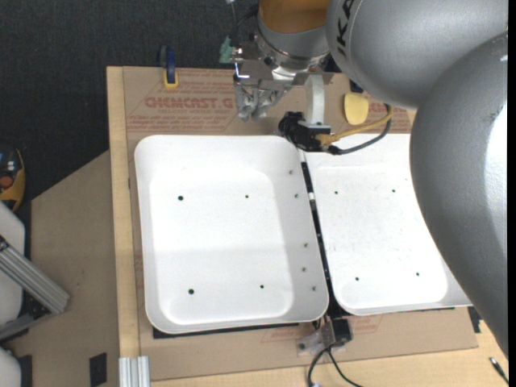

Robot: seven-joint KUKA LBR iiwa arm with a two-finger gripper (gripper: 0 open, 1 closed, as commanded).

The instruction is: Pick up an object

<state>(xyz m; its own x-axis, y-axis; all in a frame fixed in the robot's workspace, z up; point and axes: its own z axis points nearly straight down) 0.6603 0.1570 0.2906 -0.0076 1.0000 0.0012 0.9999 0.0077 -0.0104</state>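
My gripper [255, 105] hangs over the cardboard just behind the back edge of the left white bin [153, 216], near that bin's back right corner. Nothing shows under it but the printed board. A pale yellow rounded thing [355, 107] lies behind the back edge of the right white bin [379, 297]. It is to the right of the gripper and partly covered by the arm. The grey arm hides the right side of the right bin.
Both bins rest side by side on a brown cardboard sheet [121, 135]. A blue and yellow clamp [168, 65] grips the board's back edge, left of the gripper. Metal rails [32, 280] stand off the bench at the lower left.
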